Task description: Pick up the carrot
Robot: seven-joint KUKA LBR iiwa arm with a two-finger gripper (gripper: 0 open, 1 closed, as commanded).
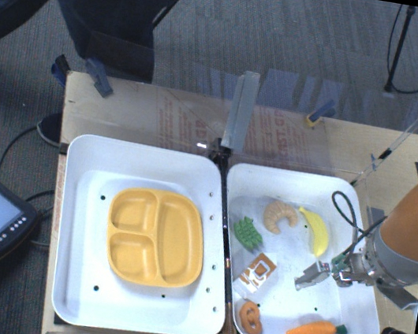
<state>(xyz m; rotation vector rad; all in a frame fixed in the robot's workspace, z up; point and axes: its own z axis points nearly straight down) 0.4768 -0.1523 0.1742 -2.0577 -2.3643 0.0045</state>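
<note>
The carrot (313, 330), orange with a green stub at its right end, lies flat near the front edge of the right bin (248, 179). My gripper (311, 277) hangs over the right part of that bin, a short way behind the carrot and slightly to its left, apart from it. Its grey fingers point left and down, with nothing visible between them.
The right bin also holds a banana (316, 230), a croissant (280, 215), a green leafy toy (247, 232), a small orange-and-white packet (257, 272) and a pretzel (250, 317). A yellow divided plate (155, 237) sits in the left bin (79, 179). A person stands behind the bench.
</note>
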